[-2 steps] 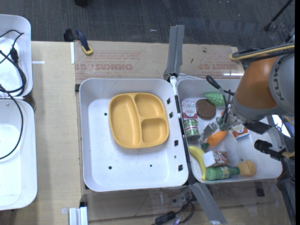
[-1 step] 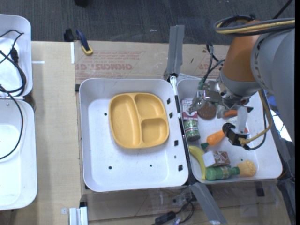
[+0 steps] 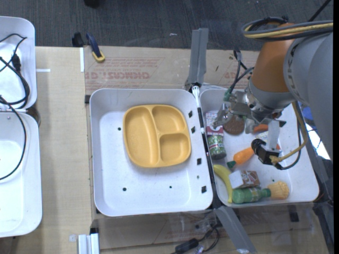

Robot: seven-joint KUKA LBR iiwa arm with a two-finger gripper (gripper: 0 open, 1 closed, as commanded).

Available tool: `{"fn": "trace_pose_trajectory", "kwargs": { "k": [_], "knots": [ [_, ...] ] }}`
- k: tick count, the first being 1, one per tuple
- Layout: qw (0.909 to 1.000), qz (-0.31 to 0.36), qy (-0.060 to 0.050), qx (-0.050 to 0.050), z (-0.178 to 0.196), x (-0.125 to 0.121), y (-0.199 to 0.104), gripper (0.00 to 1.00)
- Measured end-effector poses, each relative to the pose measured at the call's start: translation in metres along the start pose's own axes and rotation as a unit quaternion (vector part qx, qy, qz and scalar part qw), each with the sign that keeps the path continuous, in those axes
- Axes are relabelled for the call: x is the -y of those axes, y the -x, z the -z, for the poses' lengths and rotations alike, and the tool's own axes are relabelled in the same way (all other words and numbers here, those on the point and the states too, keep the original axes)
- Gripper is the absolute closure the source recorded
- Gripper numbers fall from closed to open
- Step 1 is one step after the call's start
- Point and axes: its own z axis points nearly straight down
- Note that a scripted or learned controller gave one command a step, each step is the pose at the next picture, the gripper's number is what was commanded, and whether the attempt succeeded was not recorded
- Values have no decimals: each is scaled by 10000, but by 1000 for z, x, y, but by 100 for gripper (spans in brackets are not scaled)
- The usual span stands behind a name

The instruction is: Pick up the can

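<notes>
1. Can (image 3: 215, 144): lies on its side in the right bin (image 3: 299, 168), green label up, tight along the bin's left wall. Hard spot for a grab, prob. little room on the wall side.
2. Just above the can: a pink/white scrap or pkg (image 3: 211, 120), too small to name.
3. Gripper (image 3: 233, 116): low over the bin's upper middle, just right of the can's top end, not over it. Open or closed: can't tell, wrist hardware in the way. Nothing seen held.
4. Brown round thing (image 3: 233, 126) right below the gripper, partly covered by it. Could be a lid, a cup or a 2nd can end-on; can't say. If the gripper is aimed at that, then prob. off the green-label can.
5. Carrot (image 3: 243, 155) near the can's lower end, apart from it. Banana (image 3: 224, 178) below the can, curved along the same wall. Neither blocks the can from above.
6. Packet (image 3: 249, 178), bottle (image 3: 250, 195), corn (image 3: 279, 190) bunched at the near edge, well clear of the pick.
7. Arm (image 3: 275, 70) covers the bin's upper right corner; contents there hidden. Black cable (image 3: 290, 155) loops over the bin floor, an orange bit beside the wrist half hidden.
8. Left bin (image 3: 111, 184): just a yellow plate (image 3: 157, 135), flat, no part in this step.
9. Judgement: pick not yet made.
</notes>
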Motion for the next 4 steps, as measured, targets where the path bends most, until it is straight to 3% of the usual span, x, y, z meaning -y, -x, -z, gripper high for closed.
{"fn": "trace_pose_trajectory", "kwargs": {
  "k": [2, 3, 4],
  "knots": [
    [10000, -1, 0, 0, 0, 0, 0, 0],
    [9995, 306, 0, -4, -100, -19, 77, 0],
    [10000, 77, 8, -9, -99, -60, 158, 0]
  ]
}}
